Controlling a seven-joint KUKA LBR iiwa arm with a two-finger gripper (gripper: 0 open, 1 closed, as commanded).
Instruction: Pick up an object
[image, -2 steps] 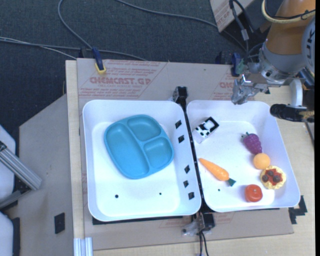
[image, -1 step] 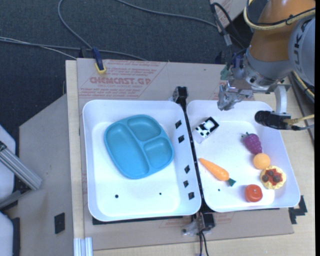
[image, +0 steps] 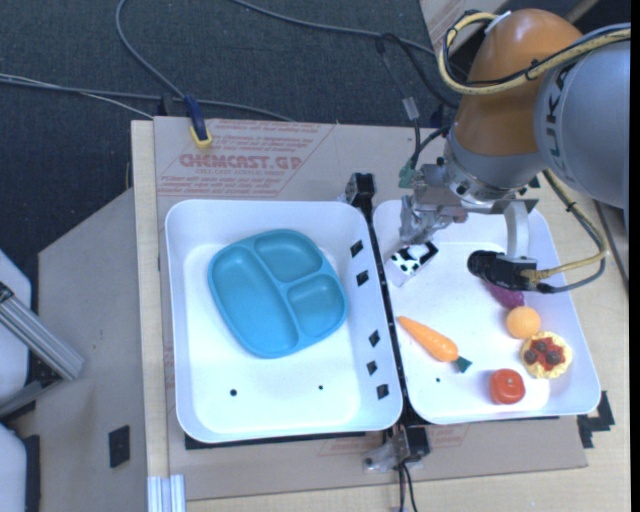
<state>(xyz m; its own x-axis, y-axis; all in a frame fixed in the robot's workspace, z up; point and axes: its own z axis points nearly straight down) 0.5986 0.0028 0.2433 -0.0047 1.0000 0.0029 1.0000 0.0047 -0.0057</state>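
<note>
Seen from above, two shallow white bins are set side by side on a cardboard-covered bench, and the right bin (image: 570, 400) is taken here as the landmark. Over its upper left part the grey arm with its orange band (image: 515, 75) is lowered, and the gripper (image: 418, 245) is placed just above the bin floor near the divider between the bins. Its tips are hidden by the wrist and by a black-and-white marker beside them, so whether they are spread or closed cannot be told, and nothing is seen between them. Inside the right bin, an orange carrot (image: 428, 338) is laid at a slant near the left wall, below the gripper and apart from it. Toward the right wall a purple piece (image: 508, 296), possibly an eggplant, is partly covered by a black fitting, with an orange ball (image: 522, 322) just below it, a small tart with red berries (image: 546, 355) lower still, and a red tomato (image: 507, 386) near the bottom edge. In the left bin (image: 200, 400), beside the right bin, a blue divided plate (image: 277, 291) is held.
</note>
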